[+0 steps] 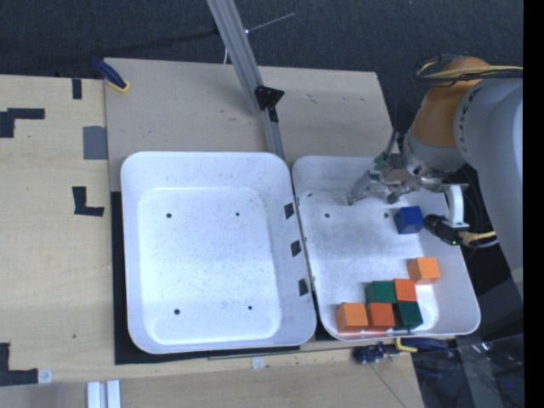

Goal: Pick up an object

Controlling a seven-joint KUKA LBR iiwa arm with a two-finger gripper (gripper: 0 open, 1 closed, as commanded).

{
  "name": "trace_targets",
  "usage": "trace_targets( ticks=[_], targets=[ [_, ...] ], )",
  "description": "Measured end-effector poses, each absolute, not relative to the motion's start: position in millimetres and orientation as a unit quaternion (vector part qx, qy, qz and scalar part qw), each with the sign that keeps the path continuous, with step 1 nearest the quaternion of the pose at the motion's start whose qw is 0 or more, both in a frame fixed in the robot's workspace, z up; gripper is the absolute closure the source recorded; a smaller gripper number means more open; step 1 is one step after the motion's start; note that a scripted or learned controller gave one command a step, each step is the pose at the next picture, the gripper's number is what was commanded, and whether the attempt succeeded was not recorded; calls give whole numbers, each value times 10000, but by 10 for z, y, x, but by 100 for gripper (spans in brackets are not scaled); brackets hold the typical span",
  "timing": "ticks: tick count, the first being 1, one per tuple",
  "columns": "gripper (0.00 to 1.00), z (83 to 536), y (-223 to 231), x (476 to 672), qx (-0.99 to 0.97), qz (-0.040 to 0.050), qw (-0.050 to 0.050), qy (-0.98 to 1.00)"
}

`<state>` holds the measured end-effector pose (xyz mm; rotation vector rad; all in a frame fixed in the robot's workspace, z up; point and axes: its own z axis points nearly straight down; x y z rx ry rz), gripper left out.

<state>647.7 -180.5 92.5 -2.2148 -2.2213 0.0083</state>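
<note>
Jaws first: I cannot tell from up here how they stand, because the gripper [371, 188] is small and dark against the white. I see it low over the far part of the right bin [340, 253], and I see no block in it. Closest to it is a blue block [409, 220], just to its right and a bit nearer to me, sitting by itself on the bin floor. Further toward me, by the right wall, is one orange block [423, 269], also alone. At the near end of this bin a bunch of blocks sit packed together: an orange block at the left [351, 315], another orange one [381, 314] next to it, a green block [381, 292] behind that, a red-orange one [405, 291] beside the green, and a dark green block [410, 313] at the right. My arm [476, 134] comes in from the right, grey with its orange band [438, 113] showing. To the left is the left bin [204, 253], touching the right one along its side. Both bins rest on a wooden bench [51, 228], and a grey metal bar [242, 45] slants down from the far side.
</note>
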Motion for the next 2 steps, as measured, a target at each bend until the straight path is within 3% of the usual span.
trace_targets(
  ticks=[1,2],
  targets=[
    [100,1065,-1800,6495,-7055,10,4,-7087],
    [100,1588,-1881,6561,-7063,-11,-23,-7079]
  ],
)
